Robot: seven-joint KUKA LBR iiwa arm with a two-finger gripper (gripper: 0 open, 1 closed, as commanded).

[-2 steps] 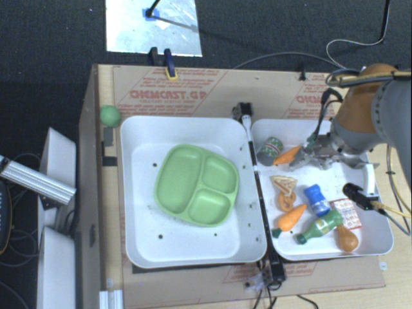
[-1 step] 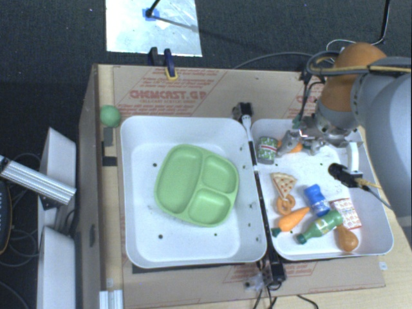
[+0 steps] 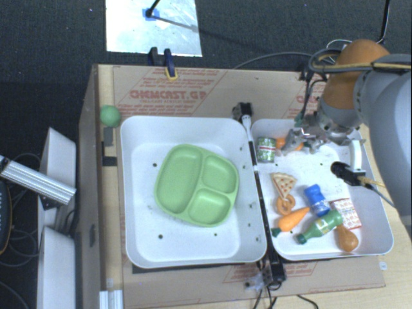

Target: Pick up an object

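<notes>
Looming closest to the lens, the grey arm (image 3: 386, 118) fills the right side, its orange band (image 3: 351, 56) above the wrist. The end effector (image 3: 301, 140) sits low over the far part of the right bin (image 3: 376, 243); whether it is open or closed cannot be told, and nothing is visibly held in it. Just to its left lie a small orange piece (image 3: 281, 143) and a green-labelled can (image 3: 266, 150) by the bin's left wall. Nearer the front are a tan triangular wedge (image 3: 283, 184), an orange ring-shaped piece (image 3: 286, 204), a carrot (image 3: 291, 219), a blue bottle (image 3: 315, 198), a green bottle (image 3: 319, 227), a red-and-white card (image 3: 346, 212) and a brown pear-shaped piece (image 3: 346, 239). The left bin (image 3: 138, 140) holds a green divided plate (image 3: 196, 184). A green ball (image 3: 110, 115) rests on the counter (image 3: 193, 92) beyond that bin's far left corner.
</notes>
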